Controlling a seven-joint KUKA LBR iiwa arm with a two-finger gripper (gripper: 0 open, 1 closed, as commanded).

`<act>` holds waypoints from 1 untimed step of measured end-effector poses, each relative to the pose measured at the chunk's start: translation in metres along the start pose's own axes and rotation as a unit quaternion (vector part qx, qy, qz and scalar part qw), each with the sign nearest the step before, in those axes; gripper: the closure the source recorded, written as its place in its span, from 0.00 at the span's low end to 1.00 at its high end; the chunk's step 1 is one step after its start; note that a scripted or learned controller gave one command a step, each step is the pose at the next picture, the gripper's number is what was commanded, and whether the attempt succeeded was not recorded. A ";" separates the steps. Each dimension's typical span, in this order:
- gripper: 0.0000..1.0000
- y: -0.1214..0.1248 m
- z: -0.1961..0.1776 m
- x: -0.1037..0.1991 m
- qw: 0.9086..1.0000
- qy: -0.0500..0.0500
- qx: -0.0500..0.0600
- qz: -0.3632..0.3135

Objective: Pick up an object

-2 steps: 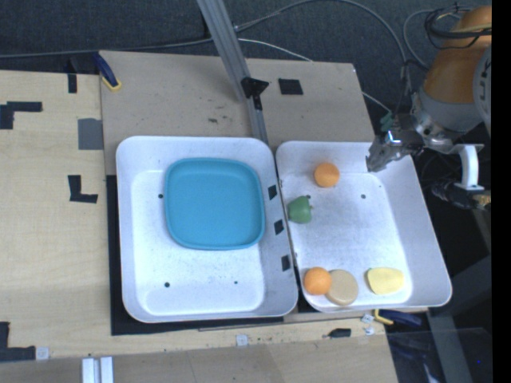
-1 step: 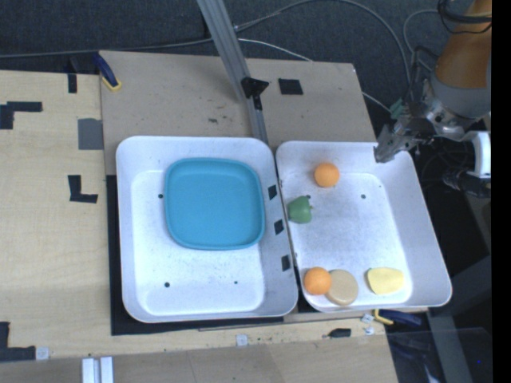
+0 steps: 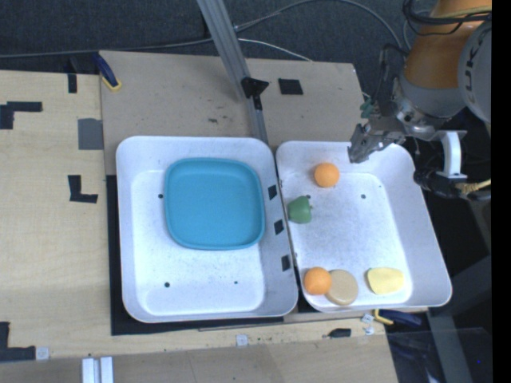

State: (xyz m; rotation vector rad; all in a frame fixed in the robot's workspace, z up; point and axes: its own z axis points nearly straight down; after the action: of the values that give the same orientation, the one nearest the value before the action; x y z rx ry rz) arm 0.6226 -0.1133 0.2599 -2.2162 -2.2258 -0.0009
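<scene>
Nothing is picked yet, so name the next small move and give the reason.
Probably shift the gripper a little toward the orange ball in the right bin and lower over it. The gripper hangs by the bin's far right corner, nothing shows in it, and that ball is the nearest item, with clear space around it.

Left bin [image 3: 136, 238] holds one plate [image 3: 214, 203], set toward its back. Right bin [image 3: 407, 222]: ball [image 3: 326, 175] at back, pepper [image 3: 300, 209] by left wall, and second ball [image 3: 317, 281], disc [image 3: 343, 287], lemon-shaped piece [image 3: 386, 280] lined left-to-right along front.
</scene>
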 end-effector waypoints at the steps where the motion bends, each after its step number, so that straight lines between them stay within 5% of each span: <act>1: 1.00 0.008 0.017 0.049 1.000 0.000 0.001 0.000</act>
State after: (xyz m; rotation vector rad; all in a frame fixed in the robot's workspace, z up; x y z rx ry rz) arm 0.6307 -0.0646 0.2432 -2.2157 -2.2245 0.0009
